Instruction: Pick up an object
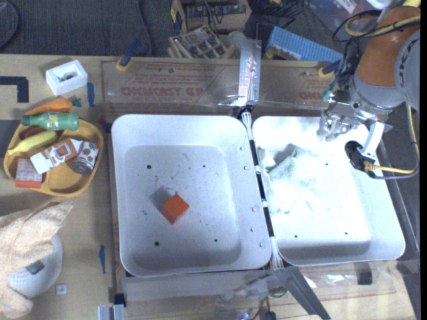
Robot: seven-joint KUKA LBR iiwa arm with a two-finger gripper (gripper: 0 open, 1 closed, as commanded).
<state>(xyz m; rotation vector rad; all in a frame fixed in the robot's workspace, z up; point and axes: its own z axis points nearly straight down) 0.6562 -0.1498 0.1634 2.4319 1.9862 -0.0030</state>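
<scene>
An orange block [175, 207] is seen lying flat on the floor of the left bin [133, 255], toward its near-left part, untouched. The right bin [387, 245] sits just beside it, a small grey scrap [285, 153] resting near its far-left corner. Farther back, the gripper [333, 127] is held over the right bin's far edge, well apart from the block; jaw state cannot be told.

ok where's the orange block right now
The orange block lies in the left bin, a little left of and below its middle, far from the gripper over the right bin's upper edge.
</scene>
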